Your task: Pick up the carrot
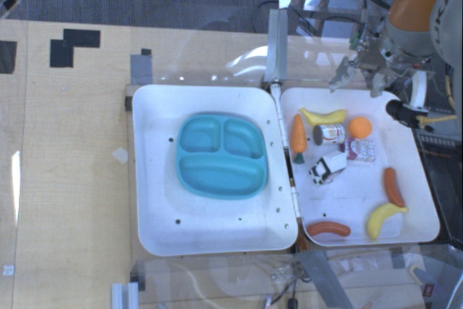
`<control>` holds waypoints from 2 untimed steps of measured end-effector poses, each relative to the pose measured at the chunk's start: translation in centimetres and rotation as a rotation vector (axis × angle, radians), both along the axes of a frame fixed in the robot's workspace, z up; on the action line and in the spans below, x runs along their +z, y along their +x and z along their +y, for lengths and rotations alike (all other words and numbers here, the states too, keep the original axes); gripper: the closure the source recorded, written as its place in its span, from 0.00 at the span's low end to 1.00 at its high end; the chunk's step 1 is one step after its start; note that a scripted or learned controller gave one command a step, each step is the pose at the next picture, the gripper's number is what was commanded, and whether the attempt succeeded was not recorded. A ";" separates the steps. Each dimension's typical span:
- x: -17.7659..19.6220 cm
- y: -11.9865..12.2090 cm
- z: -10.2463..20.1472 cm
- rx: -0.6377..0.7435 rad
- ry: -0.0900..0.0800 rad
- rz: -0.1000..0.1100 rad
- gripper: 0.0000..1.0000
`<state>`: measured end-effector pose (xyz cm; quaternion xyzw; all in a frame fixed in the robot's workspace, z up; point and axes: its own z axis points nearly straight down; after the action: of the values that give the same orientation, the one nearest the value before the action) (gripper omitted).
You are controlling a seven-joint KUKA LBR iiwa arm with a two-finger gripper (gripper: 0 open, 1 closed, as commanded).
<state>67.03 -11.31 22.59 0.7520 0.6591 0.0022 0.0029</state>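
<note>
Tool [359, 76] poised above the far rim of the right bin [427, 228], fingers spread apart with nothing between them; carrot [298, 134] untouched in that bin.

The carrot lies along the right bin's left wall, its green end toward the near side; just right of it a yellow banana [325, 116] and a small can [330, 133], then an orange ball [359, 128] and a pink packet [362, 149]; a black-and-white toy [327, 168] sits below the can; a red sausage [393, 187] and a second banana [383, 218] lie near the right wall, another sausage [328, 229] by the near rim; the left bin [155, 228] holds a blue divided plate [221, 155]; both bins rest on the wooden counter [65, 170].
</note>
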 end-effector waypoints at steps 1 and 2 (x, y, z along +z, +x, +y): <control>-12.0 -1.6 -3.2 -0.069 0.001 0.000 0.00; -13.8 -2.1 -5.1 0.049 0.000 0.000 0.00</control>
<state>64.91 -16.44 8.77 0.7355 0.6775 0.0021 0.0027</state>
